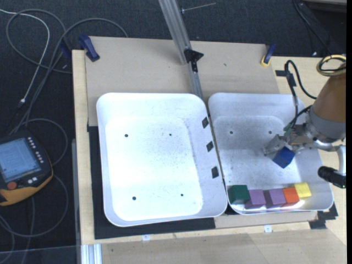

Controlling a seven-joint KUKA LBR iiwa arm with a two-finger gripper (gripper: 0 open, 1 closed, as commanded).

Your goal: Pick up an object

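the small blue cube [284,158] sits in the right shallow white plastic bin [242,111], toward its right side, at the tip of the grey two-finger jaws [279,147]. whether the jaws are closed on the cube or merely touching it cannot be told. along the bin's near wall lies a row of blocks: green [238,193], purple [256,198], dark purple [274,197], orange [291,194], yellow [303,190]. the left shallow white bin [110,109] adjoins it on the wooden table [143,65].
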